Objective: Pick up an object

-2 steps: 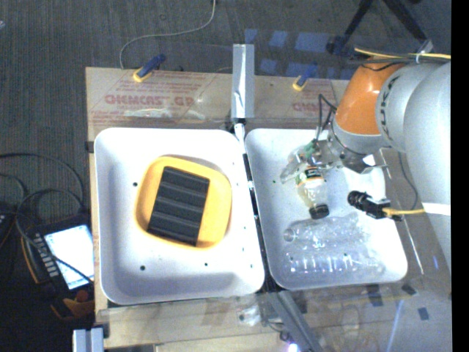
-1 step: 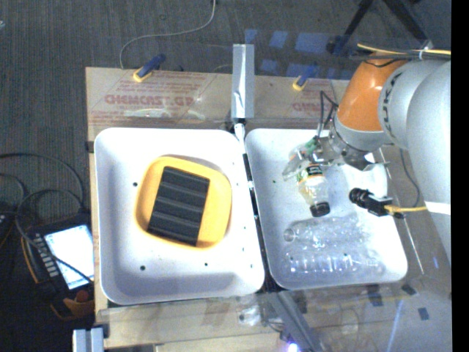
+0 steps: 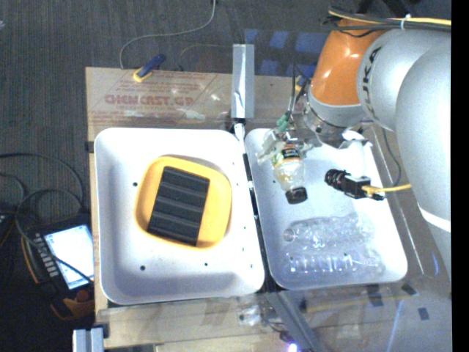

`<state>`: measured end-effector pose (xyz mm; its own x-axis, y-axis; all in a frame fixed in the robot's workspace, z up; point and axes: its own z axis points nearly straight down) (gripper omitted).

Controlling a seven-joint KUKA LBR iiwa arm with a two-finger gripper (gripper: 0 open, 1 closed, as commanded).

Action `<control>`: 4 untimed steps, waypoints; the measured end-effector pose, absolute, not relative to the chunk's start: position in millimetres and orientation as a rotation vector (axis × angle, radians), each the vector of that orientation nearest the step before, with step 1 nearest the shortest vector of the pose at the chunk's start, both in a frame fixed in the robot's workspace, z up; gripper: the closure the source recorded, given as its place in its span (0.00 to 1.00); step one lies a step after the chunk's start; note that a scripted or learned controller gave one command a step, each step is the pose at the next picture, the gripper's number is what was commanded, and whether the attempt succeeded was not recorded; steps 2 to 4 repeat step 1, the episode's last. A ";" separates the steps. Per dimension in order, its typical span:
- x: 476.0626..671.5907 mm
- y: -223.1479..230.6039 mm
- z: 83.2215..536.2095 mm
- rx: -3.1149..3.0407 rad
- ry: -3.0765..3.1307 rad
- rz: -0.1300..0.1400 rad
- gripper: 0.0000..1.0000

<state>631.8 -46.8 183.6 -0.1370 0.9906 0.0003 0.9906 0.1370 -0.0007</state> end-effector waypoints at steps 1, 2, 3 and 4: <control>570.7 -48.4 236.7 -2.138 -2.300 0.003 1.00; 570.7 -48.4 236.7 -2.138 -2.300 0.003 1.00; 570.7 -48.4 236.7 -2.138 -2.300 0.003 1.00; 570.7 -48.4 236.7 -2.138 -2.300 0.003 1.00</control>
